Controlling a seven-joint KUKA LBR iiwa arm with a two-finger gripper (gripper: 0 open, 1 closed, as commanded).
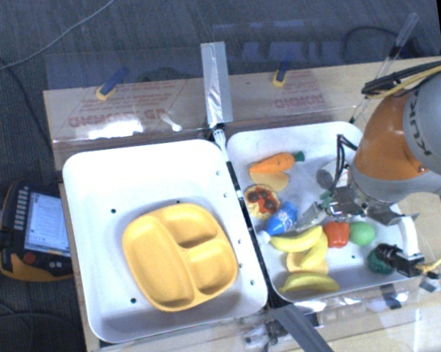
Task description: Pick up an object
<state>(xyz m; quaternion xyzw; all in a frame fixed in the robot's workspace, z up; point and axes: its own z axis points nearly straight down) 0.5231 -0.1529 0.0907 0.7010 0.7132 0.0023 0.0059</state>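
Observation:
The right bin (243,153) holds several toy foods. An orange carrot (277,163) lies at its back, with a dark round piece (262,199) and a blue item (282,219) below it. A yellow banana (299,241) and another yellow piece (309,282) lie near the front. A red item (337,234), a green ball (362,233) and a dark green item (379,259) sit to the right. My gripper (324,208) is low in this bin, between the blue item and the red item, just above the banana's right end.
The left bin (92,189) holds a yellow divided plate (180,254). A metal divider (216,82) stands between the bins at the back. The grey arm with its orange band (388,152) covers the right bin's right side. A handheld pendant (29,230) lies off the bench at left.

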